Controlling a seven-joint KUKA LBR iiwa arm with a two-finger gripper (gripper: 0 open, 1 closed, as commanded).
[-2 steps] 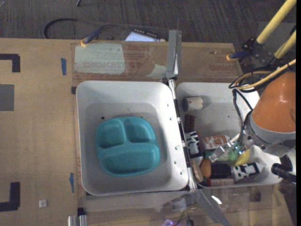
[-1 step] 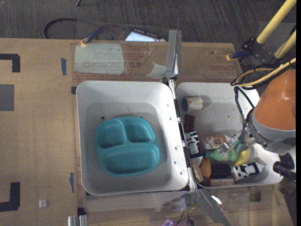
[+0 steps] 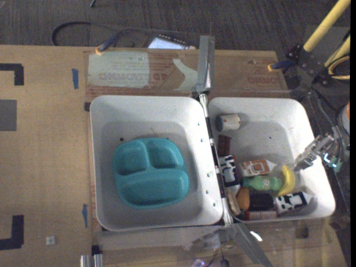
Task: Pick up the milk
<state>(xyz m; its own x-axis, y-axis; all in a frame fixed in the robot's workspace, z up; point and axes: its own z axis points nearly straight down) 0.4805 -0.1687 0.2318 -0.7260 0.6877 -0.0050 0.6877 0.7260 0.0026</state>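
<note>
The milk (image 3: 292,202) is a small carton with black-and-white cow patches, lying on its side in the front right corner of the right bin (image 3: 261,107). My gripper (image 3: 306,158) hangs over the bin's right side, above and slightly right of the milk, close to a yellow banana (image 3: 287,177). Nothing shows in its grasp. A second black-and-white patched box (image 3: 228,169) lies against the bin's left wall.
The right bin also holds a cream cylinder (image 3: 228,121), a brown bar (image 3: 223,144), an orange-and-white carton (image 3: 258,166), a green bottle (image 3: 261,183), an orange (image 3: 243,196) and a dark box (image 3: 261,201). A teal divided plate (image 3: 150,171) lies in the left bin (image 3: 105,149).
</note>
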